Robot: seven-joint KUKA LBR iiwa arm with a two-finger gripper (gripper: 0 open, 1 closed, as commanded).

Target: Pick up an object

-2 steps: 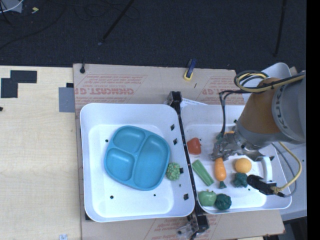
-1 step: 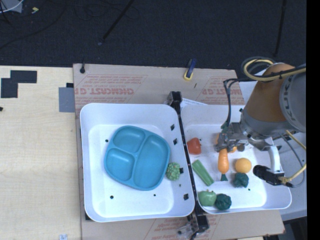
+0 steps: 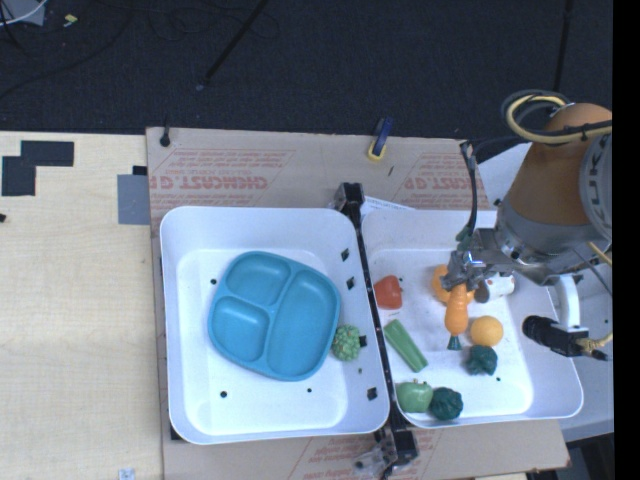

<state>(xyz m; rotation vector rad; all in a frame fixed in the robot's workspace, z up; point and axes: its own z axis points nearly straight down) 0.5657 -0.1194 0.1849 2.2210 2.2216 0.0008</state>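
Observation:
My gripper (image 3: 468, 272) hangs over the upper middle of the right bin (image 3: 545, 393), on the grey arm with its orange band that reaches in from the right. Directly under it lie an orange carrot (image 3: 456, 315), pointing toward the bin's front, and a yellow-orange piece (image 3: 441, 284) partly hidden by the gripper. Nothing visibly hangs from the gripper. Around them are a red piece (image 3: 388, 292), a green cucumber (image 3: 405, 345), an orange ball (image 3: 486, 330) and a dark green broccoli (image 3: 481, 361).
A light green fruit (image 3: 414, 396) and another dark green piece (image 3: 446, 404) lie at the right bin's front edge. The left bin (image 3: 185, 268) holds a blue divided plate (image 3: 275, 313) and a pale green broccoli (image 3: 346, 343). A black divider (image 3: 362, 278) separates the bins.

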